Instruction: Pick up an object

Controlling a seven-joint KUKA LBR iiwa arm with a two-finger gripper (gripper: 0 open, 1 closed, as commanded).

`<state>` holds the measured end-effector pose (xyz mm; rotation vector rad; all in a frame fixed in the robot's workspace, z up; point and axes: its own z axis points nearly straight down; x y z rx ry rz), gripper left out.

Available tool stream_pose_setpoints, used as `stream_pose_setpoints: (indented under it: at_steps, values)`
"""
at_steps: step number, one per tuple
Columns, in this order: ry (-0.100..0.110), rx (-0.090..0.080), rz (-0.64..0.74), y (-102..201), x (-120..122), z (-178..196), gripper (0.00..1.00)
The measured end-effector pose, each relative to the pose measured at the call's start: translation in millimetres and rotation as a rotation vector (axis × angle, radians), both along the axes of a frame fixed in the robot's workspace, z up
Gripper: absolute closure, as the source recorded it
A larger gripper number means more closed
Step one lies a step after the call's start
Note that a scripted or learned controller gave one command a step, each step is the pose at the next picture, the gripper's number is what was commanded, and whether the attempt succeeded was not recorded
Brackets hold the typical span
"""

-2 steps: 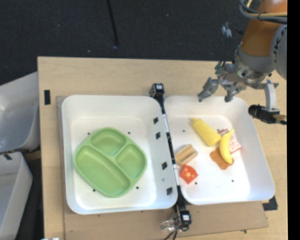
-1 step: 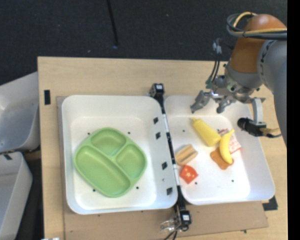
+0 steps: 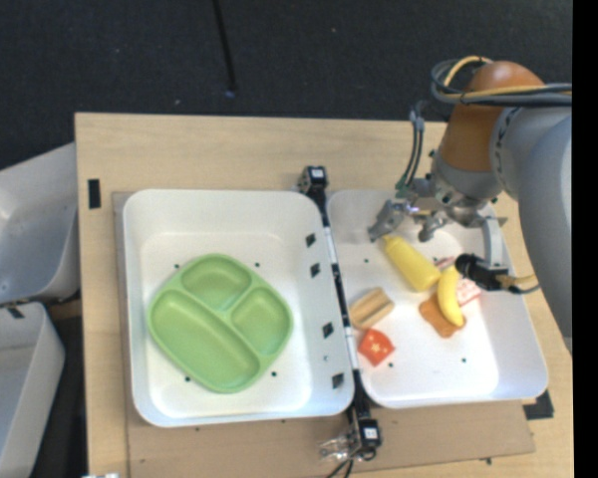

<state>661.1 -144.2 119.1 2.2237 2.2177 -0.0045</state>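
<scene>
Wooden bench [image 3: 209, 152] under two white bins [image 3: 140, 366]

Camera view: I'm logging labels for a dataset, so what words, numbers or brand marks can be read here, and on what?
None can be read.
The red and white packet under the banana may carry print, too blurred to read.
The red block shows a pale mark, illegible.

Two white bins [image 3: 140, 386] sit on a pale wooden bench [image 3: 179, 147], holding a light green divided plate [image 3: 219, 322], a yellow cylinder [image 3: 410, 263], a yellow banana [image 3: 449, 297], an orange slice-shaped piece [image 3: 438, 320], a tan bread-like block [image 3: 370, 307] and a red piece [image 3: 376, 347] (white spot on it)
</scene>
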Motion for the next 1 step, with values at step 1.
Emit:
stream_pose_setpoints:
  at_steps: [1]
  values:
    - [-0.005,0.0,-0.001,-0.9,1.3,14.9,1.0]
